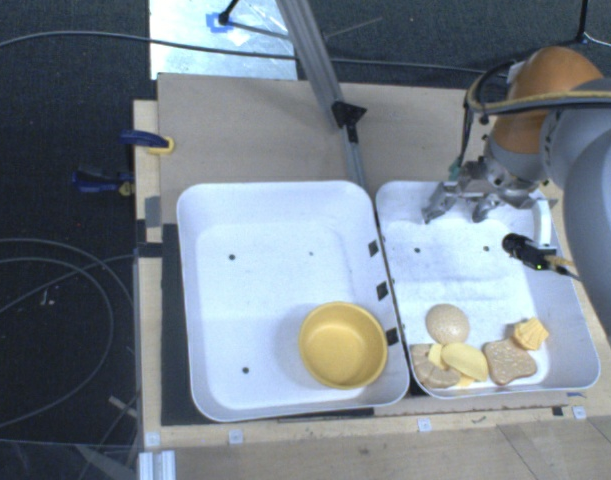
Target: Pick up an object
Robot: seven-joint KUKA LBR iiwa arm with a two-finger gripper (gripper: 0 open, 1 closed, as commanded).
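Observation:
My gripper [457,209] hangs over the far end of the right bin [482,263], its two fingers spread apart with nothing between them. At the near end of that bin lies a cluster of toy foods: a beige egg-shaped piece [447,323], a yellow banana-like piece [464,360], a brown bread slice [509,361], a small orange wedge [531,334] and a tan cookie-like piece [432,371]. The gripper is well away from all of them. A yellow bowl [343,344] sits in the near right corner of the left bin [255,258].
A slanted grey pole [315,48] with a black clamp [347,115] crosses the bench behind the bins. Blue and yellow clamps [135,158] grip the bench's left edge. Cables lie on the dark floor at the left.

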